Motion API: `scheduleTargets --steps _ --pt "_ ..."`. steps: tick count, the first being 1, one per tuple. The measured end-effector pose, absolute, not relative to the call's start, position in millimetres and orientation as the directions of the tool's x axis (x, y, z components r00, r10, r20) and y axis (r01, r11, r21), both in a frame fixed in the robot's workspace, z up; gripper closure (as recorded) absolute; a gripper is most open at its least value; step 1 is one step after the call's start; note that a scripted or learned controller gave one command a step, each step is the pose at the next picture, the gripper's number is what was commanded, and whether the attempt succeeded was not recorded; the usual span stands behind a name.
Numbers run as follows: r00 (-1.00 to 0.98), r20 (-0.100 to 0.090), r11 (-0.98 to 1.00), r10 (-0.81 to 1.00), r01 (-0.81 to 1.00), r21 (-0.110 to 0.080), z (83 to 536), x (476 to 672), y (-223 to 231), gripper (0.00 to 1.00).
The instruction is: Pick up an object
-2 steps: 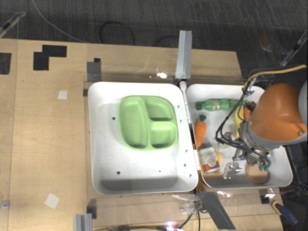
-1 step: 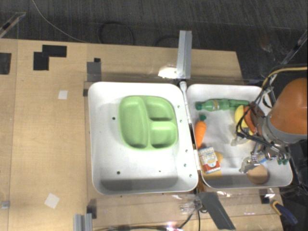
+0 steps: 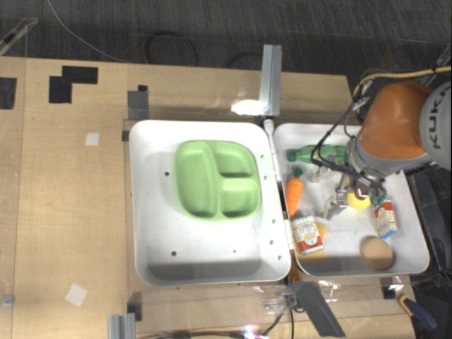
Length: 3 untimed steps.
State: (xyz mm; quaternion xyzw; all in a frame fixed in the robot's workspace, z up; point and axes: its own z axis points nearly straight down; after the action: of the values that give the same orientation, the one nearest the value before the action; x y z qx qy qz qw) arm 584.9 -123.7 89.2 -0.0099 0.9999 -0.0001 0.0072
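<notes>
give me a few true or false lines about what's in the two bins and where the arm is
1. A light green divided plastic tray lies in the left white bin. True.
2. The orange plastic carrot lies in the left bin. False: it lies in the right white bin, near the wall it shares with the left bin.
3. The tool is over the right bin, near a small yellow object. True.
4. The brown egg-shaped object sits at the far edge of the right bin. False: it sits near that bin's near right corner.
5. A green plastic bottle lies on its side at the far end of the right bin. True.
</notes>
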Motion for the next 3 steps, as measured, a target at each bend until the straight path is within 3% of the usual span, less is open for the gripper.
scheduleTargets --steps 1,2,3 --pt "-0.999 -0.025 1.0 -0.022 -0.022 0.0 102.1 588.1 -122.5 1.0" --pt "-0.999 -0.024 1.0 -0.022 -0.022 0.0 101.6 587.7 -122.5 0.0" --pt "-1.0 -0.009 1.0 0.012 0.012 -0.002 87.1 628.7 -207.1 0.0"
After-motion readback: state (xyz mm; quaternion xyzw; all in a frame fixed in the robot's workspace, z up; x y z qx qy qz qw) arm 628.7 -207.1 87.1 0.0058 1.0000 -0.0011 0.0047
